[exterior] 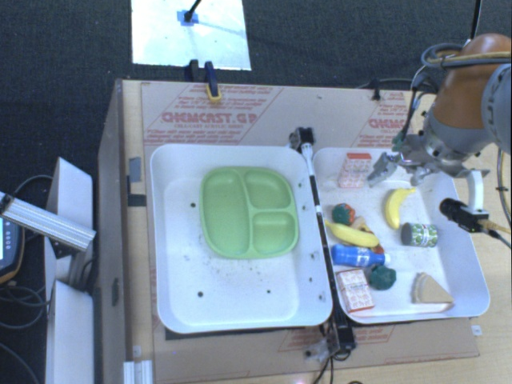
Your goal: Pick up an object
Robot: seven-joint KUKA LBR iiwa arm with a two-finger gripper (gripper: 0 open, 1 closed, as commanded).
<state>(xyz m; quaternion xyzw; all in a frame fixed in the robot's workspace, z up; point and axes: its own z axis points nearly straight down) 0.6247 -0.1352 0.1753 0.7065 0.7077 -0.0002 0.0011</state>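
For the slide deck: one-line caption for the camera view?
Tool above right bin of toy food; green plate in left bin.

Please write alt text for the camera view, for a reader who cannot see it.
A grey and orange robot arm reaches over the right white bin, which holds two bananas, cartons, a can and other small items. The left white bin holds a green divided plate.

The grey arm [472,86] reaches in from the right, its fingers [382,170] spread open, pointing left.
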